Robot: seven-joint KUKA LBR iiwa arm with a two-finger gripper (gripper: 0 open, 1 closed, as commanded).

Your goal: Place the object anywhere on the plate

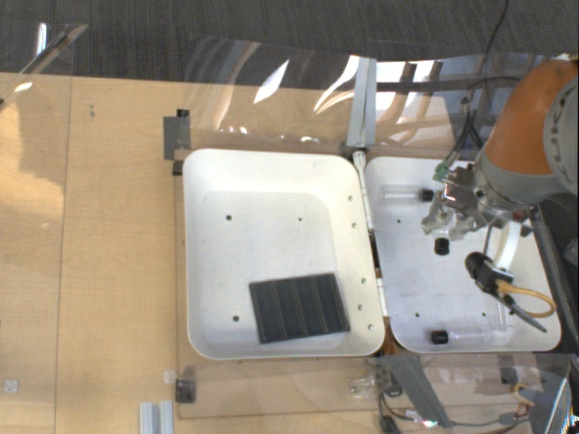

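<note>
Pale wooden table (90, 242), seen from above at a slant. Two shallow white bins side by side on it, just beside each other, narrow dark seam between.

Left shallow white bin (271, 188): dark grey ribbed rectangular plate (298, 307) lying flat on the floor, toward the near right corner, slightly skewed against the bin walls, one long edge close to the near wall. Ribbed top fully in view.

Right shallow white bin (403, 278): grey arm with an orange band (534, 125) reaching in from the right. Two-finger gripper (445, 229) low over the far half of this bin, left of centre. Grip state: cannot tell, too small and cluttered to read at this angle.

Small black round object (439, 336) on the floor of the right bin, close to the near wall. Well apart from the gripper, well apart from the plate, in the other bin from it.

Second small dark knob (441, 246) just below the gripper; cannot tell whether a gripper part or a loose thing.

Behind the bins: clear plastic sheet (271, 89) with bright glare; grey metal post (364, 98) rising between the bins at the far side. Small dark grey bracket (176, 134) at the far left corner of the left bin. Dark carpeted floor (226, 7) beyond the table.
</note>
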